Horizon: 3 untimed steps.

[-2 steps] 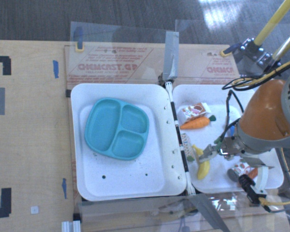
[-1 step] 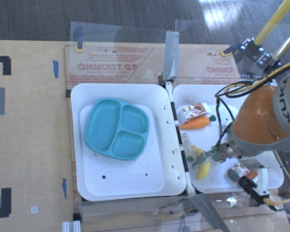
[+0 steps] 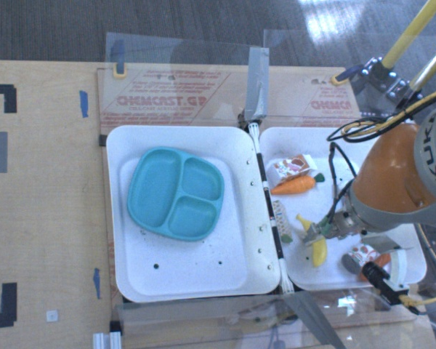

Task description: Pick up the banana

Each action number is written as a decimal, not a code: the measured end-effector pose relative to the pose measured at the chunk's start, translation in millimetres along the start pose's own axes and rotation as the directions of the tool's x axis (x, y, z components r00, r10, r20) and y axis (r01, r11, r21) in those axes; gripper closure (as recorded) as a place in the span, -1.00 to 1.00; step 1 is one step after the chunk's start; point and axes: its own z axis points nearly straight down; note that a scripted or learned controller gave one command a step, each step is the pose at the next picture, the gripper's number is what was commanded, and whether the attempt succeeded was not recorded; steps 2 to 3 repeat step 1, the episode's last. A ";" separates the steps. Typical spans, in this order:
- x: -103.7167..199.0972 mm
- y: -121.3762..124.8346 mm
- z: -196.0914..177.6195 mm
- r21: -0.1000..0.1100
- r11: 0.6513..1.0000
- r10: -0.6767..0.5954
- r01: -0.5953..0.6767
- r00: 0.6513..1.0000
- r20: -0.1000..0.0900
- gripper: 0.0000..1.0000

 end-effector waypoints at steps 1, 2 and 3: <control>47.6 39.9 -154.9 0.011 0.918 0.396 -0.396 0.918 0.004 1.00; 47.6 39.9 -154.9 0.011 0.918 0.396 -0.396 0.918 0.004 1.00; 47.6 39.9 -154.9 0.011 0.918 0.396 -0.396 0.918 0.004 1.00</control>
